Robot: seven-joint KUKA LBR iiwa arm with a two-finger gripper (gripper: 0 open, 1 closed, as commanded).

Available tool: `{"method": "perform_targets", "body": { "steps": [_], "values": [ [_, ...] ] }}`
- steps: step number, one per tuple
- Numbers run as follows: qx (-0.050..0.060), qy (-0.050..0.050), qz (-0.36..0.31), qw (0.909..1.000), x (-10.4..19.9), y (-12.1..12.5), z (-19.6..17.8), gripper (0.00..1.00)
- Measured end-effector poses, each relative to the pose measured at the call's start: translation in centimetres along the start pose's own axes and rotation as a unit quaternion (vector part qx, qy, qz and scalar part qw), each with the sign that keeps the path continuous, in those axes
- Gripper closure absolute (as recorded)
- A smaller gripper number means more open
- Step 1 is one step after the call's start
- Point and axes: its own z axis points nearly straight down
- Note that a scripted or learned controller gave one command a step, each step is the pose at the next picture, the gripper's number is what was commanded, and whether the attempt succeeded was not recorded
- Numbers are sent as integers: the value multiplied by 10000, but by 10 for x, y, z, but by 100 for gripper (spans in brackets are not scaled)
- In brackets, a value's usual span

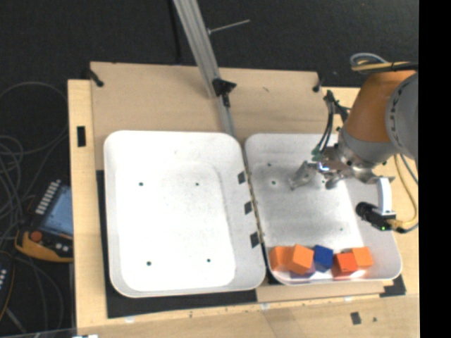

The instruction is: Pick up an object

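Along the front wall of the right bin lie an orange block, a blue block and a second orange block. A small purple piece peeks out under the first orange block. My gripper hangs over the back half of the right bin, well behind the blocks. Its fingers are spread open and nothing is between them. The grey wrist with its orange band comes in from the right.
The left bin sits beside the right one on the wooden bench. A slanted metal rail runs from the back down to the gap between the bins. Cables and a handheld pendant lie off the bench at left.
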Motion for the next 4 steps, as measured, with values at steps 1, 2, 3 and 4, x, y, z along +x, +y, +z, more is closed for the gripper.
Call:
{"method": "perform_targets", "body": {
  "steps": [1,2,3,4],
  "values": [
    [-69,-12,-3,10000,-15,-21,-90,0],
    [15,25,-1,10000,54,-108,-21,0],
    [-38,-8,-23,10000,66,-76,41,0],
    [-60,-14,8,10000,19,-20,38,0]
  ]
}}
